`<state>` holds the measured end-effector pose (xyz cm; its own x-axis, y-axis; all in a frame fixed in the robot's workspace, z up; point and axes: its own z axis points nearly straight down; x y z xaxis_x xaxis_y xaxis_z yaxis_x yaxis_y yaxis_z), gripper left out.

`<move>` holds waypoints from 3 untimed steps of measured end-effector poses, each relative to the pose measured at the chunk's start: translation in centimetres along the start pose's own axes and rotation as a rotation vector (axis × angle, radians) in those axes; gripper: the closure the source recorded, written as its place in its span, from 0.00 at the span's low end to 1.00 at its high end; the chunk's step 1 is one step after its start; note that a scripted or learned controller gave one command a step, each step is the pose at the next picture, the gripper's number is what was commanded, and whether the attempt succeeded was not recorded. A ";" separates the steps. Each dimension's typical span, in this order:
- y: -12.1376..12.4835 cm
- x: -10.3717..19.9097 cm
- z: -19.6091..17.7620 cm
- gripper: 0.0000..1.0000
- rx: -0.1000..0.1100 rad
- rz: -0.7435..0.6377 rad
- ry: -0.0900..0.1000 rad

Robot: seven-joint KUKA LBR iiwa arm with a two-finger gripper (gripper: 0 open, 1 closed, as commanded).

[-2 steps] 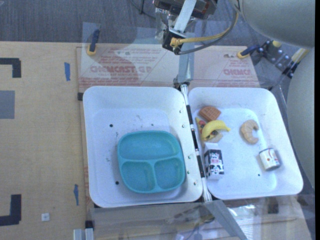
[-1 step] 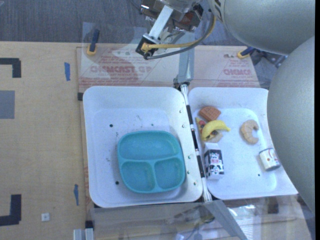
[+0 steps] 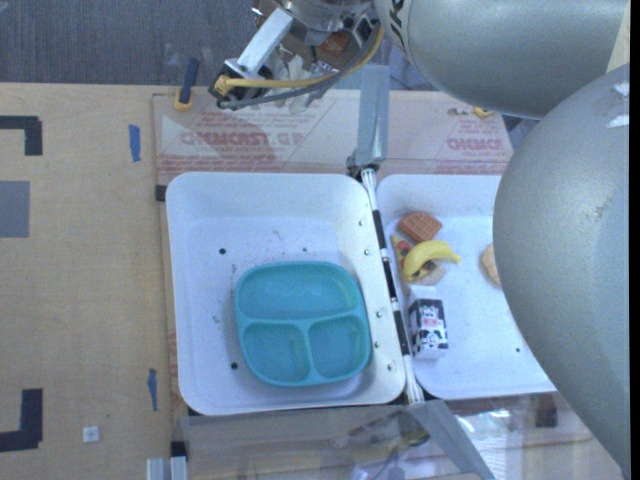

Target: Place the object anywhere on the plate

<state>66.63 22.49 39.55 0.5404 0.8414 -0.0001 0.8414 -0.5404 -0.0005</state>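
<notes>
1. Bench (image 3: 80,268): pale wood with blue tape marks and dark squares at the far left. Two shallow white bins sit side by side on it.

2. Left bin (image 3: 200,218): holds a teal plate (image 3: 300,321) with three compartments, lying flat toward the near right of the bin. Nothing rests on the plate, so the task is not yet done.

3. Gripper (image 3: 300,53): up at the top, above the far edge of the left bin and well apart from both the plate and the objects. Cables and fittings clutter it; cannot tell how the jaws stand or whether anything is in them.

4. Right bin (image 3: 470,368): the candidate objects lie along its left side, just beside the divider. A waffle-like piece (image 3: 420,227) is farthest from the camera, a yellow banana (image 3: 428,259) is just in front of it, and a small black-and-white carton (image 3: 428,327) is nearest. A pale rounded item (image 3: 490,264) is half hidden by the arm.

5. Handling judgement: all look like light toy food. The banana is likely smooth, curved plastic and prone to slipping, so grip across its mid-body. The carton's flat opposite sides offer the surest hold. The waffle piece is thin and low, and harder to pinch.

6. The grey arm (image 3: 570,268) covers much of the right bin.
</notes>
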 end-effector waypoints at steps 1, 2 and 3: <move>0.2 -0.2 2.6 1.00 0.002 0.212 0.001; 2.5 -5.4 -2.2 1.00 0.000 0.388 0.002; 0.9 -2.9 -4.0 1.00 0.000 0.693 0.002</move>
<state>65.78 19.54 43.51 0.9533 0.3021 0.0013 0.3021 -0.9533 -0.0013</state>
